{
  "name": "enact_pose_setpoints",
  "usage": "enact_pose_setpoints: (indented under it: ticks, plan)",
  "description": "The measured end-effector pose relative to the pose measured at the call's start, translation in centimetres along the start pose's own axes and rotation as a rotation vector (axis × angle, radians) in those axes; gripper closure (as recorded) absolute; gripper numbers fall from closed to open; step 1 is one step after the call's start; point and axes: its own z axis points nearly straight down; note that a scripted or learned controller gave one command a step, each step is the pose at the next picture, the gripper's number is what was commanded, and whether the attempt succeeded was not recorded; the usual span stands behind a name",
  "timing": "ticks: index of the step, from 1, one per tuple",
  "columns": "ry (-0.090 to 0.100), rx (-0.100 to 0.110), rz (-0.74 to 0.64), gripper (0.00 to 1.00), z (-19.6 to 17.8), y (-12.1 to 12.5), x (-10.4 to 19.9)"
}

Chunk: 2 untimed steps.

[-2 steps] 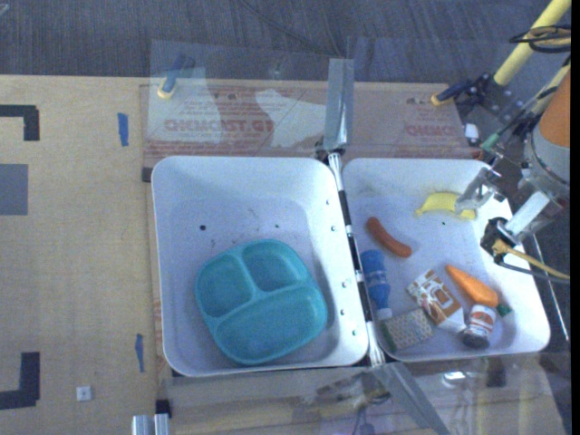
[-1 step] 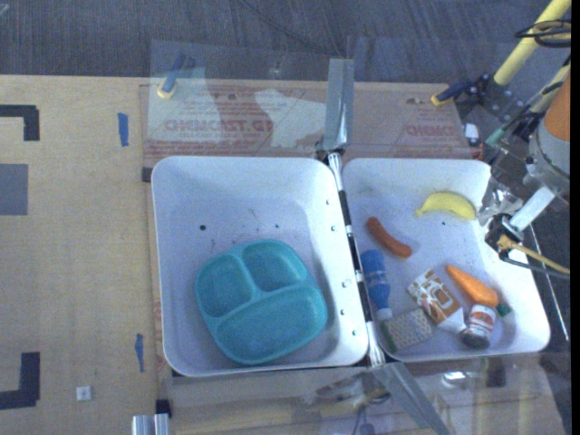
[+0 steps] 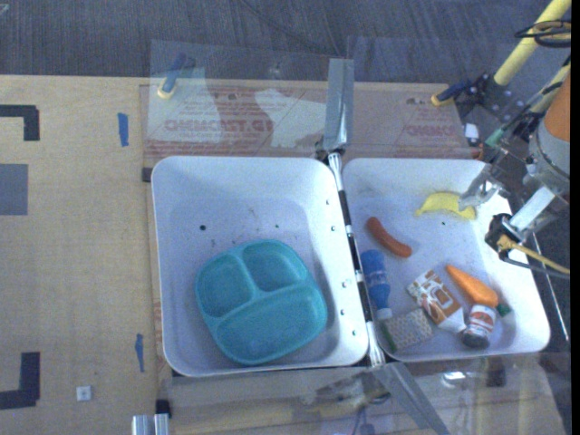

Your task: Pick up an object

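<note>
Where the arm reaches in over the right rim of the right bin (image 3: pixel 535 329), the pincer (image 3: pixel 478 191) hangs just beside the yellow banana (image 3: pixel 441 205) at the bin's far side; whether it is open or closed cannot be told. Nearer the middle lies a sausage (image 3: pixel 388 237). A carrot (image 3: pixel 471 285), small carton (image 3: pixel 433 298) and jar (image 3: pixel 478 323) crowd the near right corner, with a blue bottle (image 3: pixel 374 279) along the left wall. 1 teal divided plate (image 3: pixel 262 300) sits in the left bin (image 3: pixel 181 207).
</note>
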Motion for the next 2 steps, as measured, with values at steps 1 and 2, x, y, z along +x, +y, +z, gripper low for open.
enact_pose_setpoints:
  ticks: [1, 2]
  plan:
    - [0.0, 0.004, 0.039, 0.0, 12.0, -8.1, -0.6]
    - [0.0, 0.002, 0.027, 0.0, 16.3, -5.8, 1.0]
